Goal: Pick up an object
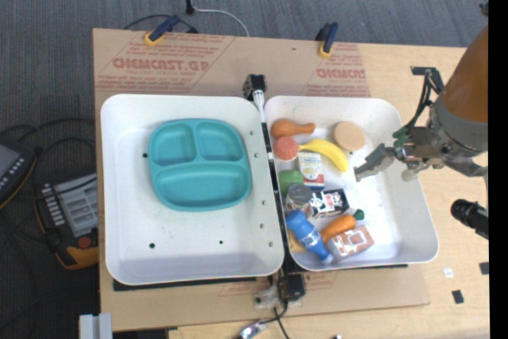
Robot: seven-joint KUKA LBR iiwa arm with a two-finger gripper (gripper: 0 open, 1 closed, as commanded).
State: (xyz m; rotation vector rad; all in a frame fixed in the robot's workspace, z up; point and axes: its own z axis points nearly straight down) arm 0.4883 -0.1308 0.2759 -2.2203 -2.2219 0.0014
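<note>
Overhead slanted view of two white bins side by side. Left bin (119, 171) with a teal divided plate (200, 163). Right bin (413, 238) crowded along its left side: banana (327, 152), round cookie (349, 136), orange drumstick (290, 128), small milk carton (326, 203), blue bottle (305, 234), carrot (341, 224). Gripper (389, 160) over the right bin's bare right part, near the banana; fingers spread apart, gripping nothing.
</note>
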